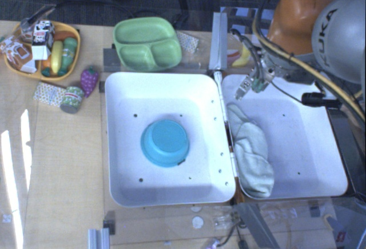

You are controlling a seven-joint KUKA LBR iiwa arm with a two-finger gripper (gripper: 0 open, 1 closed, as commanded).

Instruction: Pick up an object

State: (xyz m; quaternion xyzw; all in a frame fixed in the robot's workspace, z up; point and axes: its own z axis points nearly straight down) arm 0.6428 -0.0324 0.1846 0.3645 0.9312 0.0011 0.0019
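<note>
The nearest candidate for picking, a pale crumpled cloth (251,153), is lying in the right bin (309,145), bunched against that bin's left wall and reaching down toward its near corner. A second candidate, a blue bowl (166,143), is sitting upside down near the middle of the left bin (131,111), well apart from the cloth and divided from it by the rims where the two bins are meeting. The gripper (250,85) is being held over the far left corner of the right bin, above and just beyond the top end of the cloth, and nothing is being seen between its fingers; whether contact with the cloth or the bin floor is being made cannot be told, and how far the fingers are spread cannot be told from this slanted view. The task is therefore being judged as not yet accomplished: no object is being lifted, and the descent, closing and raising are all being left to do. Beyond the bins, a green divided tray (146,42) and a yellow bowl of toy food (43,51) are resting on the table (57,156).
</note>
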